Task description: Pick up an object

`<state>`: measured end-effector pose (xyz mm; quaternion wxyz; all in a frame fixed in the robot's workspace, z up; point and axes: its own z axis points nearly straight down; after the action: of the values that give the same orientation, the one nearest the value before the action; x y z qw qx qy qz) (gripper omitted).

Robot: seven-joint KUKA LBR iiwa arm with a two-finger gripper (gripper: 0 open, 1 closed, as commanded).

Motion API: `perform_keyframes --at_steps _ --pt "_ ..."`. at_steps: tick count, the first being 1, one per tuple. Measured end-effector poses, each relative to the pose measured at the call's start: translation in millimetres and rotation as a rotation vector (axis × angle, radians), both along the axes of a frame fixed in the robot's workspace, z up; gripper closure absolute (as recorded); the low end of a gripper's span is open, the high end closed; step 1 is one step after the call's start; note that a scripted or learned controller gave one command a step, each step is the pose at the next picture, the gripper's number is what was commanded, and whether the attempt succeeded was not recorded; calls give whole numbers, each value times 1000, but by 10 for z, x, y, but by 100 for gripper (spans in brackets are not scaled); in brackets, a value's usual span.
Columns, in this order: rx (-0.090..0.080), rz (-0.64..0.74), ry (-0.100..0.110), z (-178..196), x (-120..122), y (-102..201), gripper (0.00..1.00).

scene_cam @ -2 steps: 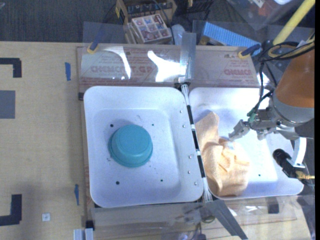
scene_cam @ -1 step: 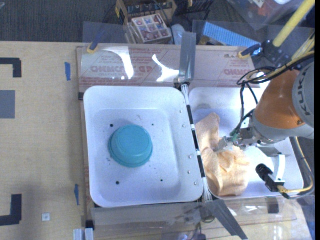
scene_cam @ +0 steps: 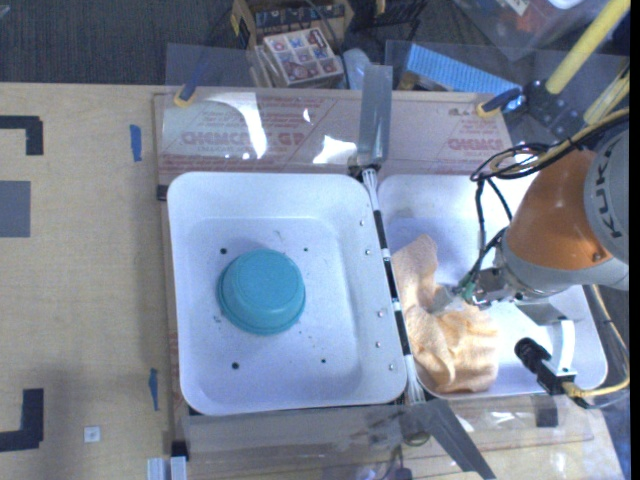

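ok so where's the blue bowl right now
The bowl sits upside down near the middle of the left bin, across the divider from the cloth in the right bin.

Crumpled yellow cloth (scene_cam: 452, 340), right bin (scene_cam: 590, 363)

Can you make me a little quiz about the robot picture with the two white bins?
1. True or false: the teal bowl sits upside down in the left bin.
2. Which bin holds the yellow cloth? A) left B) right
3. Fill in: the pincer is down at the ___.

Key
1. True
2. B
3. cloth; whether it grips the cloth cannot be told.
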<state>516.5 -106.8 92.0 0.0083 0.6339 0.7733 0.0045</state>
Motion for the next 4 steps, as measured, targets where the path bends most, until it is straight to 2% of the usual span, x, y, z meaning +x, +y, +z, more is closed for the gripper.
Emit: perform_keyframes --at_steps 1,2,3,4 --pt "3 -2 -2 102 6 4 100" --pt "3 -2 -2 104 6 0 0" --pt "1 -46 -3 2 -308 87 0" --pt "4 -52 -5 101 -305 69 100"
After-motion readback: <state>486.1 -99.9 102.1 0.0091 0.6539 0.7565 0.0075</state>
